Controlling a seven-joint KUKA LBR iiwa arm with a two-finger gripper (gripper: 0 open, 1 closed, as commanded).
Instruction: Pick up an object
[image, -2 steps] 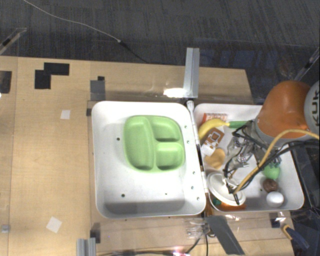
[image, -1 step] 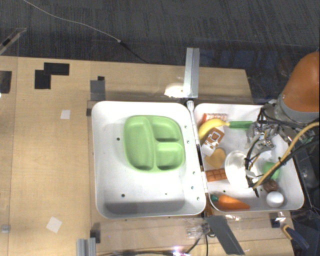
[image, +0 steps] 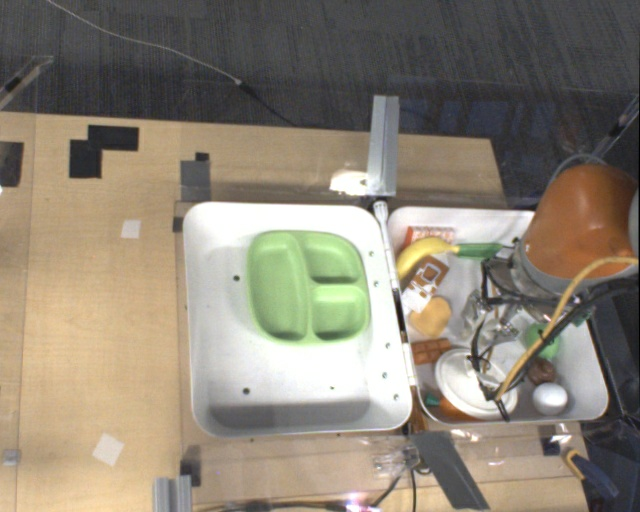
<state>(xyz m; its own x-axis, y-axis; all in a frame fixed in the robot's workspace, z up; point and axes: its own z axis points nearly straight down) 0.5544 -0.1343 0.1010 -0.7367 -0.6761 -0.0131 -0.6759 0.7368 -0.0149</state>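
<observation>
We see the claw (image: 497, 335) low in the right bin (image: 600, 395), its grip state impossible to tell; a banana (image: 422, 255) and white plate (image: 452, 375) lie beside it, nothing lifted yet

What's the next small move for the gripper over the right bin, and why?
Probably a short straight descent. The two-finger gripper hangs low in the cluttered right white bin, above the round white plate, with nothing seen between its fingers. The green divided tray in the left bin is out of its way.
</observation>
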